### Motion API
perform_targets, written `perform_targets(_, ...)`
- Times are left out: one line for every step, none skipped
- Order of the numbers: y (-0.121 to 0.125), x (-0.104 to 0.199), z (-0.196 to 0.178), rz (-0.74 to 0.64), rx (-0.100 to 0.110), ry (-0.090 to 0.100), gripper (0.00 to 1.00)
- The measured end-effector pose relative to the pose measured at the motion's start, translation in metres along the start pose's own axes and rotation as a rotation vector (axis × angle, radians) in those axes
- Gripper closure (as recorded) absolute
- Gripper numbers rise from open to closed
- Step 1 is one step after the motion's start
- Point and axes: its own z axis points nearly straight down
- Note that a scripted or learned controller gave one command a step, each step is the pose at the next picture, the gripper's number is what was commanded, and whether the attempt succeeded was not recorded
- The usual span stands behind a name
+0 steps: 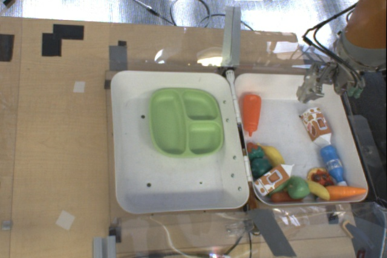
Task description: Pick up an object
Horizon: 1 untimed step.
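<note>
The tan desk (54,148) fills most of the frame, and two white bins are set on it side by side. The left bin (130,190) sits at the centre of the frame, and a green divided plate (185,121) is laid flat in its upper middle. The right bin (281,112) is seen just to its right, the two touching along their shared wall. The arm (367,21) enters at the upper right of the frame, and its gripper (314,89) is held over the upper right part of the right bin; nothing is seen between its fingers, and whether they are spread or closed cannot be told.

In the right bin, an orange bottle (251,112) is laid along the left wall. A small brown-and-white carton (315,123) lies just below the gripper, apart from it, with a blue bottle (332,163) below that. An orange carrot (346,193) is laid at the lower right corner. A cluster of toy foods (273,175) is heaped at the lower left of that bin.
</note>
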Motion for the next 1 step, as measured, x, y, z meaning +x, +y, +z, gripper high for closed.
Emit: perform_targets(-0.0029,0.0027,0.0057,0.004,0.001,0.011,0.00)
